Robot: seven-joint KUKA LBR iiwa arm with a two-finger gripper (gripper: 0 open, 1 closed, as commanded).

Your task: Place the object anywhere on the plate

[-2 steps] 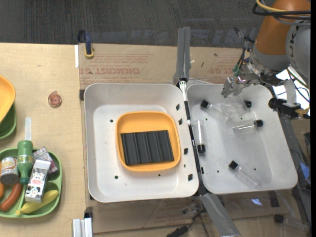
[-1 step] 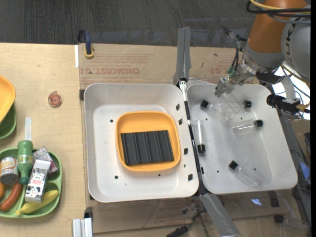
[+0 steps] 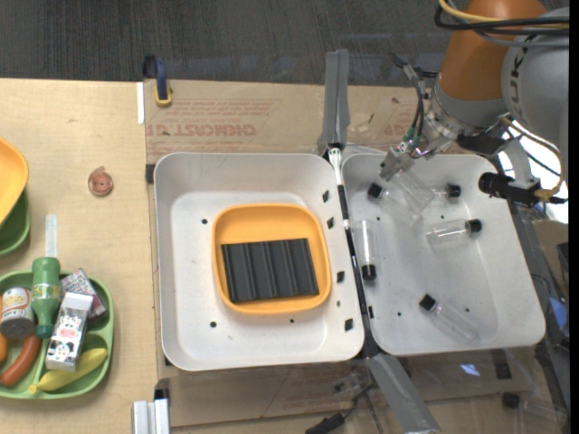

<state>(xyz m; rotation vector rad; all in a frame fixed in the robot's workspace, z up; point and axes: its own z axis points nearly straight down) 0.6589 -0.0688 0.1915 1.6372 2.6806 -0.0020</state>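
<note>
Bins are sitting side by side on the bench. The left white bin [image 3: 181,269] is holding an orange plate [image 3: 270,221] in its middle. A dark grey ridged block [image 3: 271,270] is lying flat on that plate.

The right white bin [image 3: 507,306] is holding five little clear tubes with black caps, all well apart from the plate. One tube [image 3: 365,247] is lying along the bin's wall at 9 o'clock. Another tube [image 3: 450,232] is resting near the middle. A third tube [image 3: 450,320] is lying at 5 o'clock. A fourth tube [image 3: 432,193], at 12 o'clock, is hard to see. The fifth tube's black cap [image 3: 374,191] is sitting at 11 o'clock.

The gripper [image 3: 396,163] is hanging over the right bin at 11 o'clock, just beside that black cap. I cannot tell if the gripper is open or closed, or if it is pinching anything.

A green tray of toy food [image 3: 99,355] is sitting on the wooden table at 8 o'clock.
</note>
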